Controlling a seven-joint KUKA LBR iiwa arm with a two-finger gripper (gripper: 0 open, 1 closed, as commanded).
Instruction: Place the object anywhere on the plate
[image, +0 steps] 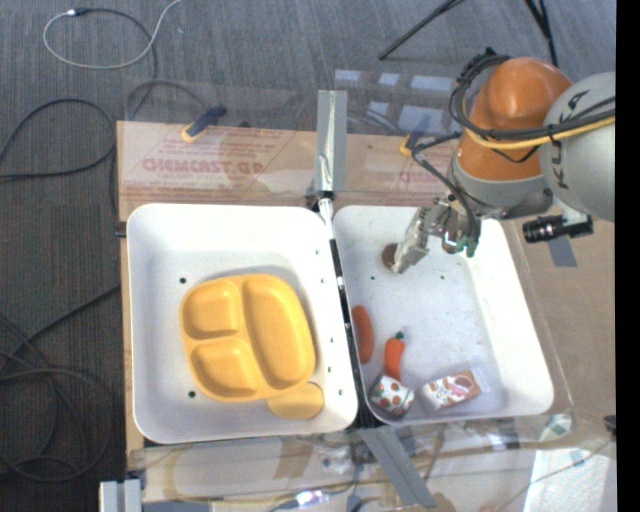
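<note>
A yellow plate (248, 335) with three compartments lies in the left bin (160, 240). A yellow round piece (297, 402) rests against the plate's near edge. My gripper (428, 245) hangs low over the far part of the right bin (500, 330), pointing down and to the left. A small brown object (388, 257) sits on the bin floor right beside its tip; whether they touch is unclear. Nearer the front of that bin lie an orange-red sausage (363, 332), a small carrot (396, 355), a rounded red and white item (392, 396) and a red and white packet (451, 389).
The raised divider (338, 300) between the two bins runs just left of the sausage. A metal post (330, 140) stands behind the divider. Cables (60, 300) lie on the dark floor to the left.
</note>
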